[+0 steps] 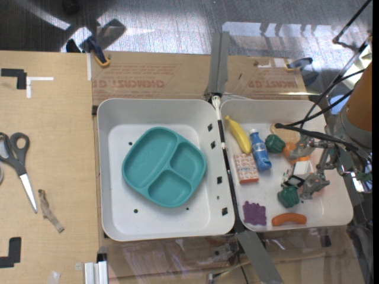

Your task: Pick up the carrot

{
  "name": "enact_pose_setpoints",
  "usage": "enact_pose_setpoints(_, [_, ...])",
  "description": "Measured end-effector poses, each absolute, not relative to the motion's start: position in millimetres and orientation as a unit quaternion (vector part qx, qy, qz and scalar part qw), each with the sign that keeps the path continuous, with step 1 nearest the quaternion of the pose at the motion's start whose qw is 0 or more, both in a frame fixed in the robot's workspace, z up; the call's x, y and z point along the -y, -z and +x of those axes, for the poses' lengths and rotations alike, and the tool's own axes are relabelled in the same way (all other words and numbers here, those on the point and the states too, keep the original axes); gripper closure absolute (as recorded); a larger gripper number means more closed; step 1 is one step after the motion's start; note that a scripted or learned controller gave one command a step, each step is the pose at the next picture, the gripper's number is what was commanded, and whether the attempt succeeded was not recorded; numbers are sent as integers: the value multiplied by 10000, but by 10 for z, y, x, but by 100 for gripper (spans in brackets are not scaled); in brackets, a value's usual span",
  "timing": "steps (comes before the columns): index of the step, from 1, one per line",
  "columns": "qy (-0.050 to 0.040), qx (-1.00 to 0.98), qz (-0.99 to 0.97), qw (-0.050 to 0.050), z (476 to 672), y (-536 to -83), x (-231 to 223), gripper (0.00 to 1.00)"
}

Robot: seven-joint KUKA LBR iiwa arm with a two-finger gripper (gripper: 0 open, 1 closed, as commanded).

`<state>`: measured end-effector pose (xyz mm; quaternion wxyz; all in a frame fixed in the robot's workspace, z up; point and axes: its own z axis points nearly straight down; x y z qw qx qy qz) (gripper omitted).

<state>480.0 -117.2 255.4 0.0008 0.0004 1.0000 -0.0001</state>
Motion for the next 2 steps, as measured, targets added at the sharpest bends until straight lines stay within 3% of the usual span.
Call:
enact_pose_setpoints(1, [6,-9848,1739,18,4978,-2679,1776,0])
enact_pose_setpoints(2, [3,-9780,2085,1,5733,-1419,1702,0])
